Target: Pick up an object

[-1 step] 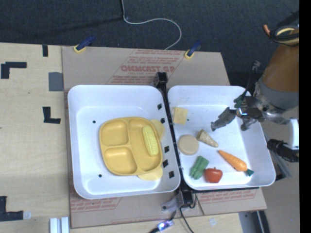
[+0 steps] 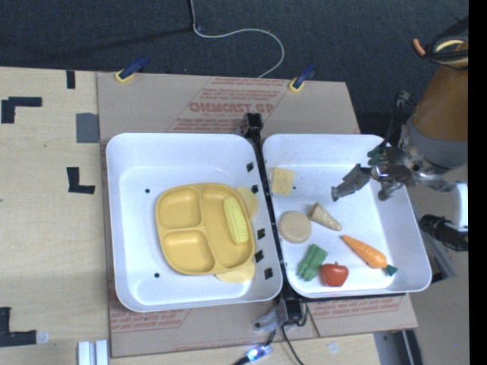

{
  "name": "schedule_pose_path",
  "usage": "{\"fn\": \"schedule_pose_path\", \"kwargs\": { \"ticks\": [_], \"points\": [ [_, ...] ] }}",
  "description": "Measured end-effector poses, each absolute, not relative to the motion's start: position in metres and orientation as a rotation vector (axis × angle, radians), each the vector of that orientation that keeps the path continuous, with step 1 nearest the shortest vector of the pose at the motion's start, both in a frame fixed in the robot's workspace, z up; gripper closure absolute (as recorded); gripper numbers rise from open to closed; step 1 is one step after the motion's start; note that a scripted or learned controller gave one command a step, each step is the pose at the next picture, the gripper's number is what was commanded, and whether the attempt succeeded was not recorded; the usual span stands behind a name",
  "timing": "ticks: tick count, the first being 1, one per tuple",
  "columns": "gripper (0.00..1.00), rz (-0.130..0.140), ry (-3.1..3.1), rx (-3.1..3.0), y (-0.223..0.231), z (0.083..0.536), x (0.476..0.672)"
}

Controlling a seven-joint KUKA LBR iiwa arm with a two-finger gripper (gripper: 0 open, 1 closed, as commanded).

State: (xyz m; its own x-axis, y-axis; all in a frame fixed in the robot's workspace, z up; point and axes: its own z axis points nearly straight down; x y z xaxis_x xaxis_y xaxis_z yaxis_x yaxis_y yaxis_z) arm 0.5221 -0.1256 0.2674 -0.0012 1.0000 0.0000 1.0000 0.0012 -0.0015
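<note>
My gripper (image 2: 360,193) hangs over the right side of the right bin (image 2: 346,144), its two dark fingers spread open with nothing between them. Below and left of it lie a pale wedge (image 2: 325,217) and a round beige disc (image 2: 295,226). An orange carrot (image 2: 364,251) rests toward the bin's front right, with a red tomato (image 2: 333,274) and a green vegetable (image 2: 311,262) beside it. A yellow cheese piece (image 2: 282,181) sits by the bin's left wall.
The left bin (image 2: 129,204) holds a yellow divided tray (image 2: 190,230) with a corn cob (image 2: 236,220) in its right compartment. A black divider clip (image 2: 253,123) stands between the bins. A white cable (image 2: 243,35) loops behind.
</note>
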Motion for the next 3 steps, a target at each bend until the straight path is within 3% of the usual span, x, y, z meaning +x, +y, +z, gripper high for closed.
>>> {"fn": "schedule_pose_path", "kwargs": {
  "ticks": [3],
  "points": [
    [0.00, 0.006, -2.218, -2.216, -0.124, 0.088, 0.508]
  ]
}}
